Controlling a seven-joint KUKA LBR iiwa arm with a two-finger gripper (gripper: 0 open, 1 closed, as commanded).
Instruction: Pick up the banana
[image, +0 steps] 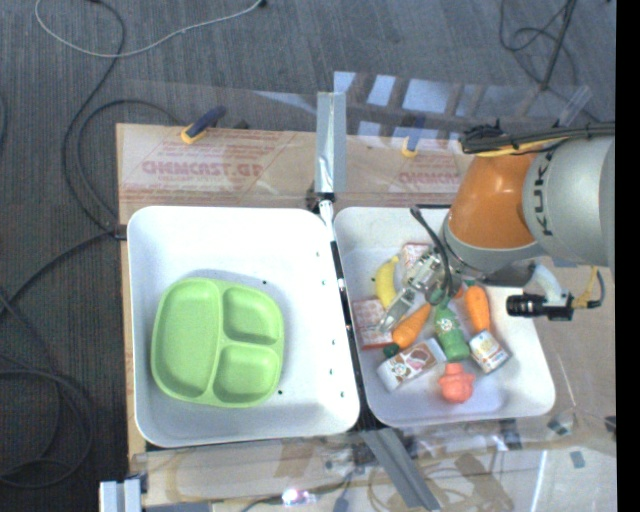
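Banana (386, 281) lay in the right bin (520, 400) near its left wall (long axis roughly top-to-bottom in the camera view), just left of the gripper (420, 280), whose opening and load could not be determined.

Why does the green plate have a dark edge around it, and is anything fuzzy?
Camera view: the green plate casts a soft shadow on the left bin; the banana and toys look slightly soft; the plastic sheet above the bins shows pale glare.
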